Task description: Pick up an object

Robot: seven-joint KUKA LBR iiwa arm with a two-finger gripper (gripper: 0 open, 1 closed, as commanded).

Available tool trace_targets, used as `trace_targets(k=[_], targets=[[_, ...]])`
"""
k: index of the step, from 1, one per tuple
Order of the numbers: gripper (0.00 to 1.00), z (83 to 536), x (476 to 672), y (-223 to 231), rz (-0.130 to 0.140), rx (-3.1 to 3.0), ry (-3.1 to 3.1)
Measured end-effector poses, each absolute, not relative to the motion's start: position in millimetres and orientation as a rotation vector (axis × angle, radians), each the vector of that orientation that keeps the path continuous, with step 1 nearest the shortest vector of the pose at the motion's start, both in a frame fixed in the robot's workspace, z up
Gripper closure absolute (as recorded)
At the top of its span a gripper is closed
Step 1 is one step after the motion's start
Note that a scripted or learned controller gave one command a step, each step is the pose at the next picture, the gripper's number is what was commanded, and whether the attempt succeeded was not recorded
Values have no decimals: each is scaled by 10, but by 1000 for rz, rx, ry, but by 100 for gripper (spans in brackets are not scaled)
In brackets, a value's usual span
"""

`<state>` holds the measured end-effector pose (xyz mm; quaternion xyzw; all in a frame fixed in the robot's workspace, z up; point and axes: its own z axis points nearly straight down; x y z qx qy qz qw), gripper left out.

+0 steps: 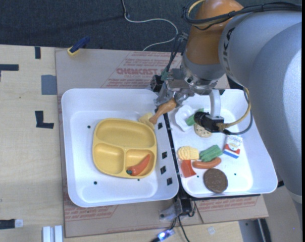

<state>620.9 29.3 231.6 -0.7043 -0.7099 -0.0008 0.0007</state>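
- Hanging over the divider between the two white bins, the gripper (168, 99) sits just above the upper right corner of the yellow divided plate (124, 147), and a tan, drumstick-shaped toy (161, 111) pokes out beneath it.
- That toy reaches right up into the fingers, so it looks clamped, though I judge this from the slant only; the fingertips themselves blur into dark hardware.
- It should handle as a light, stiff plastic piece, smooth and apt to swivel; holding the thick middle seems safer than the narrow end.
- A red chili pepper (139, 165) lies in the plate's lower right compartment.
- Right of the plate, in the right bin (253, 185), small play foods cluster, a brown round patty (215, 180) nearest the front.
- Much of that bin's far side is covered by the arm (253, 39).
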Motion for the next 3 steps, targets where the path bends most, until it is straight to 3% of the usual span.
trace_targets(k=[1, 3], targets=[[100, 2265, 6530, 690, -1, -2215, -2227], [100, 2237, 6447, 859, 5, -2219, -2222]])
